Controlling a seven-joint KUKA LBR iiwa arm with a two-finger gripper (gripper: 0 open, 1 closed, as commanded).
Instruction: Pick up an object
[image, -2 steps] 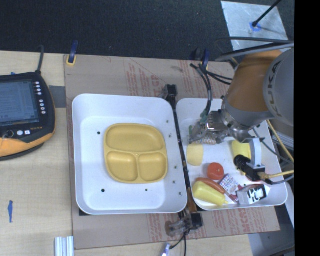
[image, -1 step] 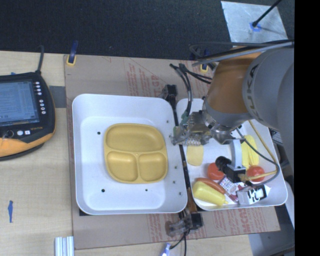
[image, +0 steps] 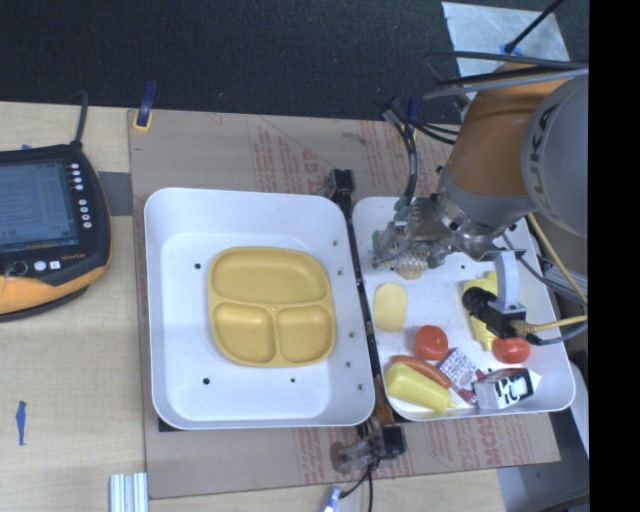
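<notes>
Arm: the grey arm comes in from the upper right of the frame and bends down over the right bin, which suits a pick since that bin holds the loose items.
End effector: the end effector sits low in the right bin's upper left corner, a little right of the frame's centre. I cannot tell from here whether it is spread or pressed together.
Likely target: a small tan lump lies right at its tip, touching or nearly so. I judge this is the object it is going for, but nothing shows it as gripped.
Other candidates: a pale egg-shaped piece lies just below the lump. A red tomato and a long yellow piece lie further down, crowded with packets in the lower right.
Left bin: the left bin at mid-frame carries just a yellow divided tray, probably where picked things end up.
Tabletop: a handheld control pad rests on the tabletop at the far left, out of the arm's way.
Hard to make out: the wrist covers the bin's upper right part, the lump's shape is blurred, and the bin's right side is cut off.
</notes>
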